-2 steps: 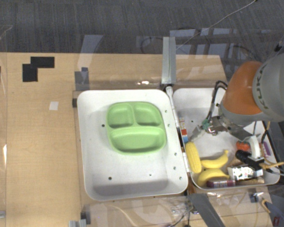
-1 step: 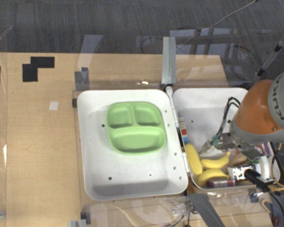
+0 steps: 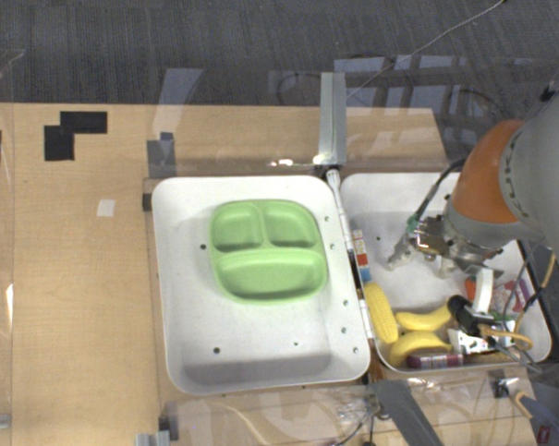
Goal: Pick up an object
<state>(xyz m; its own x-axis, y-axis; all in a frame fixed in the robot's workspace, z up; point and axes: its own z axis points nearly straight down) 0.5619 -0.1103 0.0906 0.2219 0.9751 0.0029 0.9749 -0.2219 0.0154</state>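
The grey two-finger gripper hangs below the orange-banded wrist over the middle of the right shallow white bin, and whether it is spread or pinched together cannot be told — the arm's bulk hides most of it. Nothing can be seen clamped in it. It sits over a bare patch of the bin floor, which suggests the program is either picking a spot to descend or is poised between tries.

The graspable things crowd the near end of that bin, nearer the camera than the claw. A yellow ear of corn lies along the bin's left wall, and a yellow curved banana rests just beside it, with a dark red oblong item below them. A tangle of small dark and white objects sits under the wrist's near side; they are too jumbled to name.

The left white bin holds a green three-compartment plastic plate — well apart from the claw, across the divider.
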